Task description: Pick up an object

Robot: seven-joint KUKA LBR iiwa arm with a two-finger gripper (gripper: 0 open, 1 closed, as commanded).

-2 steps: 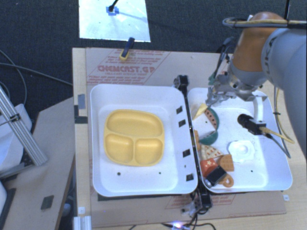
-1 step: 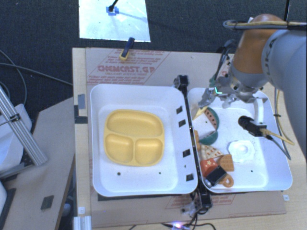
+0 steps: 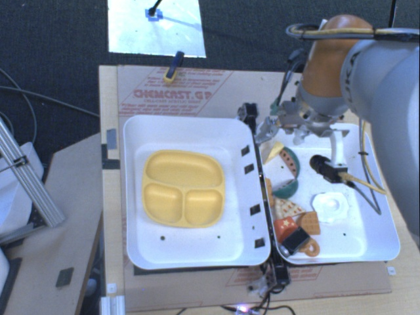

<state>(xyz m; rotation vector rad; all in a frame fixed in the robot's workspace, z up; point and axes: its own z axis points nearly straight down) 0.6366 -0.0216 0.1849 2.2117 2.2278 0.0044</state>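
The right bin [image 3: 367, 241] holds several toy foods. A yellow wedge [image 3: 274, 153] lies near its left wall, with a white slice with a green rim [image 3: 287, 174] just below it. Further forward lie a pizza slice [image 3: 287, 209], a fried egg [image 3: 330, 205], a red piece [image 3: 285, 228], a brown piece [image 3: 309, 222] and a small black block [image 3: 295, 240]. My gripper [image 3: 283, 126] hangs over the bin's back left corner, just above the yellow wedge. I see nothing held in it.
The left bin [image 3: 138, 136] holds a yellow divided plate [image 3: 184, 188]. The hinged wall between the bins [image 3: 256, 189] runs close beside the toy foods. A cardboard sheet [image 3: 177, 90] lies behind the bins.
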